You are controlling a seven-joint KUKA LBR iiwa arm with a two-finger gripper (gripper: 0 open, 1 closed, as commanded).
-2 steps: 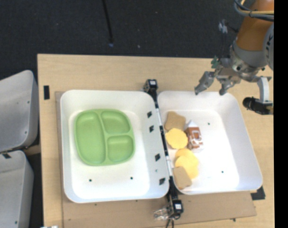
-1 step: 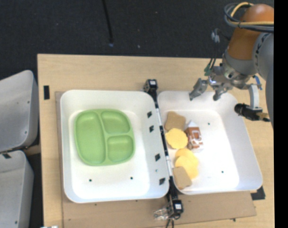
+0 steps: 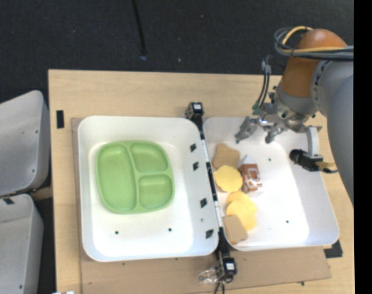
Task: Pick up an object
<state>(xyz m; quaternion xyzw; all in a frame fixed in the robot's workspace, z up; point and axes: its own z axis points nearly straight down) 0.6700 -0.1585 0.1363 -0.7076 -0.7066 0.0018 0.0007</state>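
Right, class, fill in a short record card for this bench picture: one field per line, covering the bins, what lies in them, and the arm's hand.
left bin: holds a green divided tray
right bin: holds a cluster of food-like pieces against its left wall
cluster: yellow round pieces, tan pieces, one small brown-and-white item
hand: above the right bin's far end, open, holding nothing

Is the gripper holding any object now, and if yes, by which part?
Nothing is held. The gripper hangs open over the right bin, apart from the food pieces.
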